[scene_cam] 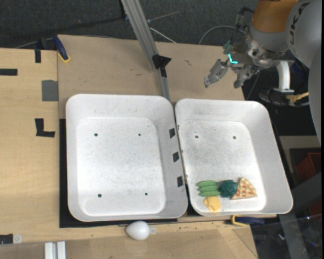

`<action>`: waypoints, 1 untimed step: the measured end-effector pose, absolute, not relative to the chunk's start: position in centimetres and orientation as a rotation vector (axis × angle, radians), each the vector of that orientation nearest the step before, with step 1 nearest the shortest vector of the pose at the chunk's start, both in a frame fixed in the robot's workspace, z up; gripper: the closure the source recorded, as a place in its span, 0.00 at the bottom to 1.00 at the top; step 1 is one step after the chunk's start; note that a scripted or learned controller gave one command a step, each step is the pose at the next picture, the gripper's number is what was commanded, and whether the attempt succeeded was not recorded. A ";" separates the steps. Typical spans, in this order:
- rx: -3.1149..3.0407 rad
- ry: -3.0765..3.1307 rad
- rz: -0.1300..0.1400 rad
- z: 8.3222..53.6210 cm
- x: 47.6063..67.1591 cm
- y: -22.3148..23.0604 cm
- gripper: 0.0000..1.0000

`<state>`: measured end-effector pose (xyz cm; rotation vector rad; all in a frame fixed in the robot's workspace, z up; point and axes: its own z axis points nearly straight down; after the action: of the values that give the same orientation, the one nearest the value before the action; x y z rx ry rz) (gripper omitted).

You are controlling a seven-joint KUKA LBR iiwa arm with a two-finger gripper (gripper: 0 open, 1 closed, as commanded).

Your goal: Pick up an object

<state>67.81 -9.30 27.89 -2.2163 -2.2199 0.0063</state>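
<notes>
- Toy food pieces [225, 190] lie clustered in the right bin's [270, 144] near corner: a green ribbed pod shape [207, 186], a dark green knobbly lump [227, 188], a tan triangular slice with red dots [244, 190], and a yellow chunk [212, 203].
- Both bins are shallow, white and speckled, with rounded corners.
- Hand [228, 75] hovers beyond the right bin's far rim, metal fingers spread, pinching nothing.
- White egg-shaped thing [137, 230] rests on the tan worktop [108, 63] before the left bin [119, 155].
- No writing is legible.

Speckled white bins [119, 104], green toy [207, 186]

A white egg-shaped object [137, 230] lies on the bench [113, 63] beside the left bin [75, 161].
</notes>
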 end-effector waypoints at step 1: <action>-2.217 -2.224 0.003 28.2 67.9 -9.3 0.00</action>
<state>67.88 -9.29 28.17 -2.2174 -2.2244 0.0027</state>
